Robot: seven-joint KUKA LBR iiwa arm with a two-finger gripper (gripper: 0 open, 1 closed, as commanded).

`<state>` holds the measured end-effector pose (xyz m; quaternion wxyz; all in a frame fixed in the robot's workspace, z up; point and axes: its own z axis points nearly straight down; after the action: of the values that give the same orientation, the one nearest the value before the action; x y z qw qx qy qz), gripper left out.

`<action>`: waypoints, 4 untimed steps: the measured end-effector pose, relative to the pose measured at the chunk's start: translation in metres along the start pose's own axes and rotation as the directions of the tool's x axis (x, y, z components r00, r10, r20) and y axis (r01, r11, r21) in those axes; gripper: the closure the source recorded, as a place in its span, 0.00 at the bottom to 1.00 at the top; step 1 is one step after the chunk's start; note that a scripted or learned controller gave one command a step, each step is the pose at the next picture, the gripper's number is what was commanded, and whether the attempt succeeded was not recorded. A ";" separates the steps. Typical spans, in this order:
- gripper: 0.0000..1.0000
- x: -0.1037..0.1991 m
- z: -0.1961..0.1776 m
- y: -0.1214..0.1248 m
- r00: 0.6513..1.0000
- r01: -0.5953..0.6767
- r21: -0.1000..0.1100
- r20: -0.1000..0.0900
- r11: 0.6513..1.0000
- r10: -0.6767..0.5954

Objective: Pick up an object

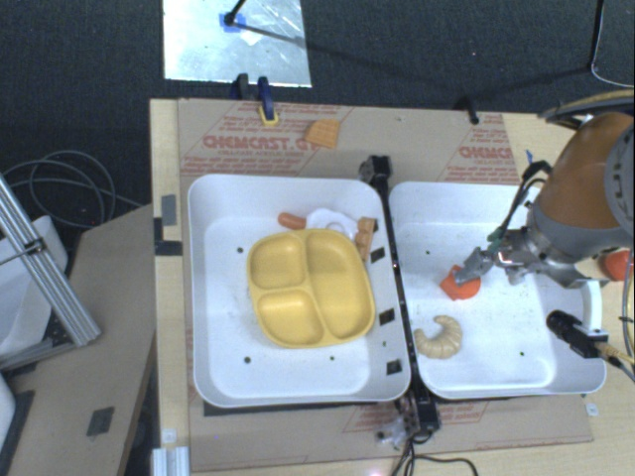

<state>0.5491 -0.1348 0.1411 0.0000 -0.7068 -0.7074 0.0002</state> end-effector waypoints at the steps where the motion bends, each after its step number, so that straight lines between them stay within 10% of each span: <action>1: 0.00 -0.006 0.055 0.030 1.000 0.005 -0.004 -0.005 1.000 -0.005; 2: 1.00 -0.008 0.036 0.036 1.000 0.006 -0.029 0.005 1.000 -0.006; 3: 1.00 0.058 -0.049 0.028 1.000 0.010 -0.009 -0.002 1.000 -0.010; 4: 0.00 0.053 -0.044 0.026 1.000 0.003 -0.002 0.000 1.000 -0.003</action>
<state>0.5749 -0.0814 0.1848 -0.0007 -0.7056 -0.7086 -0.0007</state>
